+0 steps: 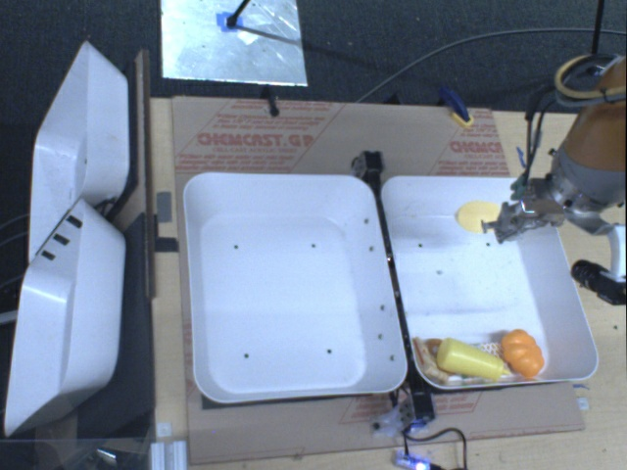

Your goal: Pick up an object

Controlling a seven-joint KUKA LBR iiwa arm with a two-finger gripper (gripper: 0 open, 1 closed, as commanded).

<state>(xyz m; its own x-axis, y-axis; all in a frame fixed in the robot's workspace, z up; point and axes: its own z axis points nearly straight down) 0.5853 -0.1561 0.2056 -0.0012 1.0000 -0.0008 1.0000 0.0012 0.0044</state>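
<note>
1. The grey arm [588,179] with its orange band reaches in from the right edge of the view, over the far right part of the right bin [460,292].
2. The hand [511,221] hangs at the arm's end, above the far right corner region of that bin; it is small and dark against the white, and I cannot tell whether it is open or closed.
3. Nothing can be made out between its tips.
4. A flat pale yellow disc [477,215] lies on the bin floor just beside the hand, on its left side in the view; whether the two touch cannot be told.
5. Along the near wall of the right bin sits a small cluster of things: a yellow cylinder-shaped object [470,358] lying on its side, an orange rounded object [523,352] just to its right, and something pale and patterned [431,360] beneath and beside them, too small to identify.
6. This cluster is well apart from the hand.
7. The left bin [284,282] lies beside the right one, their inner walls meeting along a dark strip.
8. Both bins rest on a brown printed board [323,135] on the surface.
9. A shiny metal sheet [233,25] lies beyond the board, at the top of the view.
10. Two white curved shells [73,233] stand at the left of the view.
</note>
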